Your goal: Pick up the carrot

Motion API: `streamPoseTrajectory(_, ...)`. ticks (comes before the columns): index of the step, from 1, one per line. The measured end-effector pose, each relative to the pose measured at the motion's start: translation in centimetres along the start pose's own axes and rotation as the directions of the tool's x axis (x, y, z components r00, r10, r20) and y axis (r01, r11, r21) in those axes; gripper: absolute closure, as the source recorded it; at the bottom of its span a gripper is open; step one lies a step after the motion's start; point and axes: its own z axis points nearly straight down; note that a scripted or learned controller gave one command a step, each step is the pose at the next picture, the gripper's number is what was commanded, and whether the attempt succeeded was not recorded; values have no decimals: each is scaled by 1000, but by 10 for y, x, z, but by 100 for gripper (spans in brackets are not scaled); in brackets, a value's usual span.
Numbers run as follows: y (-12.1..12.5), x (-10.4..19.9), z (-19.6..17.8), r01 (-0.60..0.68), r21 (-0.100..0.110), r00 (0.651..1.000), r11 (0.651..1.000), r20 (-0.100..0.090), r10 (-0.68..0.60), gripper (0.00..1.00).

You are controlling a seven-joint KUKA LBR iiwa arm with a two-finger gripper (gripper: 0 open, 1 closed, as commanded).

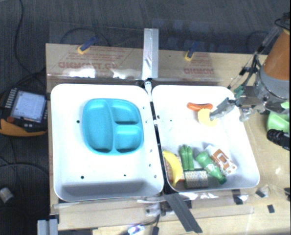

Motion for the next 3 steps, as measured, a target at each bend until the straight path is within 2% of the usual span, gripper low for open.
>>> streamPoseTrajectory(1,59,11,72,7,0,1000,1000,2,-7,0)
streamPoseTrajectory(2,94,51,185,2,-7,1000,1000,5,-2,0)
streamPoseTrajectory(3,73,-6,143,-72,-1,997,997,2,72,0)
